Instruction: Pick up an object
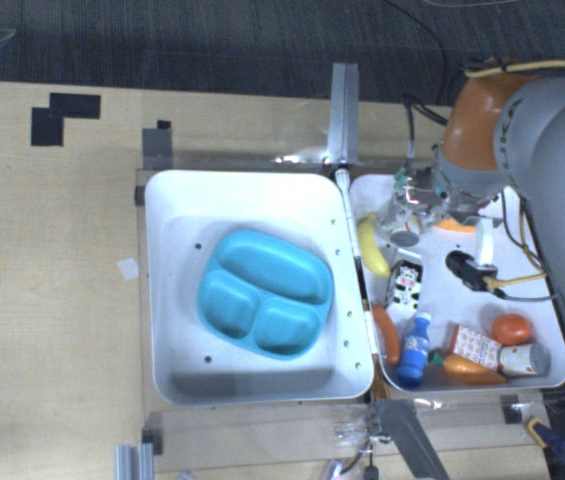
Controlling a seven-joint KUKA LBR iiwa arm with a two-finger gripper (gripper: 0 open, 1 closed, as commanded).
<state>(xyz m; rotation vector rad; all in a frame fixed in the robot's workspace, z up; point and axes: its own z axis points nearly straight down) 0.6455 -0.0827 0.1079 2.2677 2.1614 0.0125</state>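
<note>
While the jaws are seen low over the eleven o'clock corner of the right bin [437,303], it cannot be told whether they are apart or together. Nothing is seen held between them. No single object is named by the task, so the yellow banana [368,248] is judged the likeliest target. It lies along the bin's nine o'clock wall, just at seven o'clock of the jaws. A patterned card box [406,284] lies close at six o'clock of the jaws. Further toward six o'clock a blue bottle [415,348] and other small goods are crowded together. The left bin [177,218] is taken up by a blue divided plate [262,293].

Trouble could be expected from the banana's place against the wall. One jaw may be blocked by the rim, or the curved skin may be squeezed out sideways. If the descent is slightly off, only bare floor between banana and box may be closed on.
</note>
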